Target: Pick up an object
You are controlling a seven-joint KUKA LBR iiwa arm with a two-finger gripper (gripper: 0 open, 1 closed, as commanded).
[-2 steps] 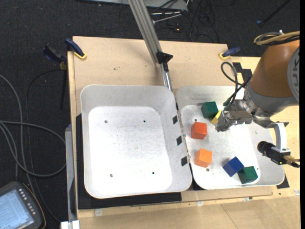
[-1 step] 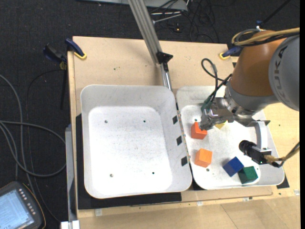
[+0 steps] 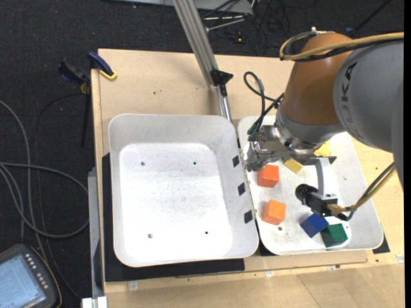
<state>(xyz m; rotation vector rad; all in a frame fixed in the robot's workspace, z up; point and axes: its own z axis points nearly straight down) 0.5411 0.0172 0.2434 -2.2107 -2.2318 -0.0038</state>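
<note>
In the right bin (image 3: pixel 359 172) lie several small blocks. One orange block (image 3: pixel 268 176) sits just below and right of my gripper (image 3: pixel 257 155), which hangs low over the bin's left side, close to its rim. A second orange block (image 3: pixel 275 211) lies nearer the front. A blue block (image 3: pixel 314 225) and a green block (image 3: pixel 334 235) touch each other at the front right. A yellow piece (image 3: pixel 293 165) shows beside the upper orange block, and another yellow piece (image 3: pixel 323 149) peeks out under the wrist. The arm hides the back of this bin.
The left bin (image 3: pixel 173 185) stands beside the right one, their rims meeting near my gripper. A metal pole (image 3: pixel 199 37) slants across the bench's back. A blue and yellow clamp (image 3: pixel 96 66) sits at the bench's far left corner.
</note>
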